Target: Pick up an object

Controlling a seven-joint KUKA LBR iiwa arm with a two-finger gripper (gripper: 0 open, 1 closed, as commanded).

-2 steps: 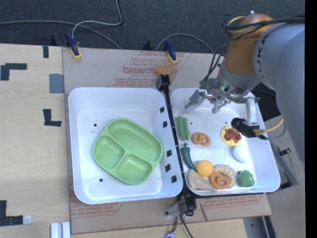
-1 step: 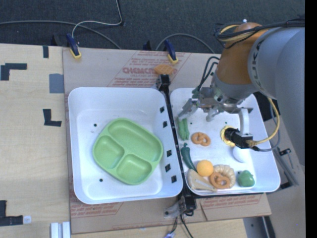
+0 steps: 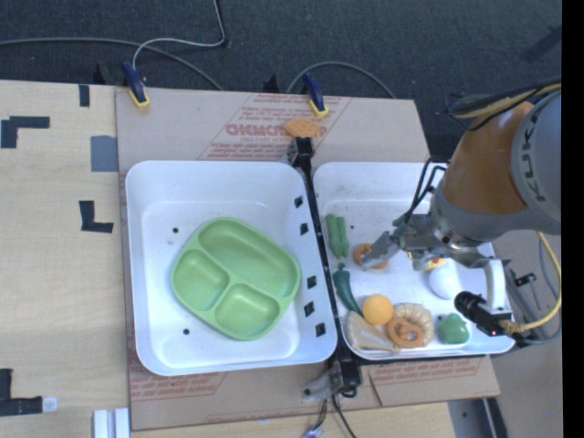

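Observation:
The right bin holds several toy foods. Among them are a light green pod, a dark green chili, an orange ball, a tan pretzel, a white egg and a green piece. My gripper is low in this bin, left of the wrist, right at a small orange-brown piece. The tip and the piece overlap, so I cannot make out whether it is gripped.
The left bin holds a green divided plate. A black divider with clips runs between the bins. The grey and orange arm covers the right bin's right side. Cables lie behind the cardboard.

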